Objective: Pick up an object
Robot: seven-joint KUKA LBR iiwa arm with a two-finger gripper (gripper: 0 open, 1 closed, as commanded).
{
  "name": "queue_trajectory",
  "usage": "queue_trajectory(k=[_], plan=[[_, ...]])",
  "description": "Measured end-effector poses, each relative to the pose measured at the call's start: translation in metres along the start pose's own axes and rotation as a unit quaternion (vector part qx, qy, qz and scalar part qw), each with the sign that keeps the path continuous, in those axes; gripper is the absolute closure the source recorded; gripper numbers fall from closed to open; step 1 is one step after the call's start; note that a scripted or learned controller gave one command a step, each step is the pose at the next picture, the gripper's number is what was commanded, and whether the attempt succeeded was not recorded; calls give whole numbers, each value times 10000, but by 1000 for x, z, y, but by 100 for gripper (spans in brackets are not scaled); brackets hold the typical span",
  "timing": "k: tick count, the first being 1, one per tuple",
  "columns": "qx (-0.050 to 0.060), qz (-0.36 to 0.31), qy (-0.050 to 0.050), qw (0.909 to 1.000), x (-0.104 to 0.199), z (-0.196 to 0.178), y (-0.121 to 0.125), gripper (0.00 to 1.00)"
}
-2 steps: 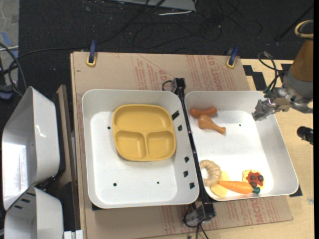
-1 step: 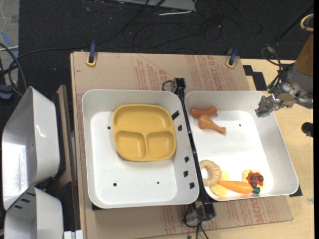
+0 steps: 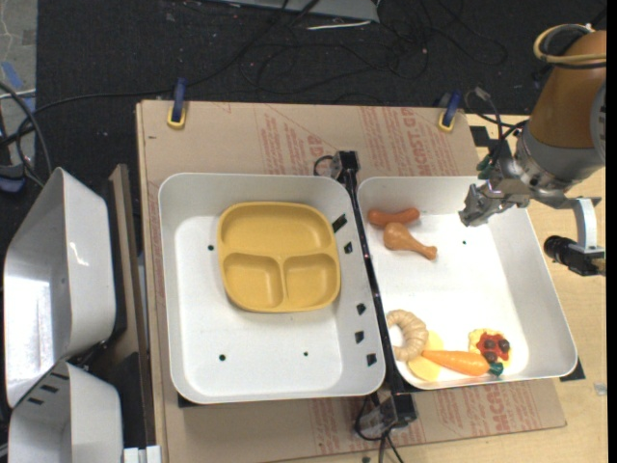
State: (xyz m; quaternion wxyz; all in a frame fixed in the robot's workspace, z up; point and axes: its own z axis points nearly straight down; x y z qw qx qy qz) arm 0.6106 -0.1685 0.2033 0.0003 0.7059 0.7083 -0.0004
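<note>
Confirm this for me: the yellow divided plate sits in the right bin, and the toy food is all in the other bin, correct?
Not quite. The camera view shows the yellow divided plate in the left bin; the toy food, including the drumstick and carrot, is all in the other bin.

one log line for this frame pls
gripper: over right bin top-right corner, nothing visibly held | drumstick, hotdog: lying nearby | yellow tray: left bin

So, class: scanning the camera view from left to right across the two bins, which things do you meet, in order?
Yellow divided plate → hot dog → chicken drumstick → pizza slice → gripper.
</note>
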Motion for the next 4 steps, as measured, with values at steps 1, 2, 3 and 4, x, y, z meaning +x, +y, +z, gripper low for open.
queue_trajectory(k=[1,2,3,4], plan=[[-10,-16,4,10000,57,-13,9,100],[8,-12,5,10000,105,-10,2,100],[-13,-17,5,10000,161,-17,16,100],[-11,-20,10,10000,220,-30,19,100]])
